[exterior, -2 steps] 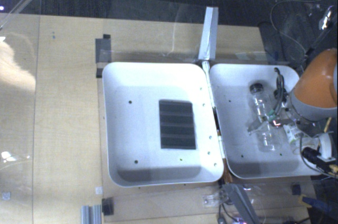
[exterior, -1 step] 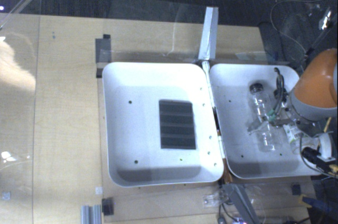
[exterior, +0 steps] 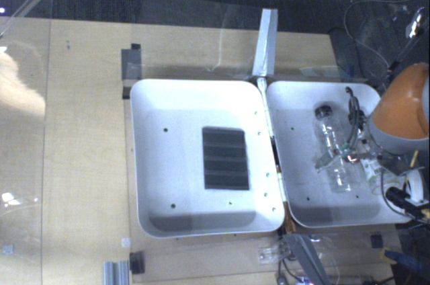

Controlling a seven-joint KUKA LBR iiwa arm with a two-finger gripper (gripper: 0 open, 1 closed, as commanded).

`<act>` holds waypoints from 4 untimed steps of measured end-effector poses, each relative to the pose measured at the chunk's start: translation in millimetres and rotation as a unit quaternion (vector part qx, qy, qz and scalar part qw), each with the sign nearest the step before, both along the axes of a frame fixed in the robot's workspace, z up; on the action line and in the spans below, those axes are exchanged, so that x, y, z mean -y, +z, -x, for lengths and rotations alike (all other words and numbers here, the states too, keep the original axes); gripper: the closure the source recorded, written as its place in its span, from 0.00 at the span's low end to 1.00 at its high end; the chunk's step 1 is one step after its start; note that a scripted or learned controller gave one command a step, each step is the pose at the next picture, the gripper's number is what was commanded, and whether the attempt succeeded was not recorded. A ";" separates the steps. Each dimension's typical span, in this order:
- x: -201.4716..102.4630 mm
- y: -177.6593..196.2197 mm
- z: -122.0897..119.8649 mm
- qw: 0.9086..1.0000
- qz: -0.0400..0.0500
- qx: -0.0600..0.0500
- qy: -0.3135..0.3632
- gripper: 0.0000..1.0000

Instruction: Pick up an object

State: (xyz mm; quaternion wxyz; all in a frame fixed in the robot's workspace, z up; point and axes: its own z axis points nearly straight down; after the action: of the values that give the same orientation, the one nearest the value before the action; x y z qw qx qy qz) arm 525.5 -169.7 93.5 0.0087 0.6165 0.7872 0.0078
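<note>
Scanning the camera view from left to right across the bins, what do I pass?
Left bin → dark ribbed panel lying in it → divider between the bins → right bin → clear bottle with a dark cap → gripper → orange band of the arm.

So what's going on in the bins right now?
The arm is reaching in from the right over the right bin, with its gripper down at a clear plastic bottle lying there. It's too cluttered to tell whether the bottle is actually grasped. The left bin holds a dark ribbed rectangular block, untouched.
</note>
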 end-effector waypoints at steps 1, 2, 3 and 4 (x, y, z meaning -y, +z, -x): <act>6.6 -4.7 -49.3 0.996 -0.006 -0.021 0.090 0.00; 15.5 -7.9 -76.9 0.992 -0.021 -0.035 0.117 0.00; 31.0 -9.4 -112.9 0.988 -0.015 -0.046 0.149 0.00; 11.9 4.9 -85.0 1.000 -0.002 -0.016 -0.002 0.00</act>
State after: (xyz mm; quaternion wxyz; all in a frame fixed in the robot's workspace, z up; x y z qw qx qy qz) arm 610.5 -181.6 98.3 -0.0052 0.6182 0.7860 -0.0011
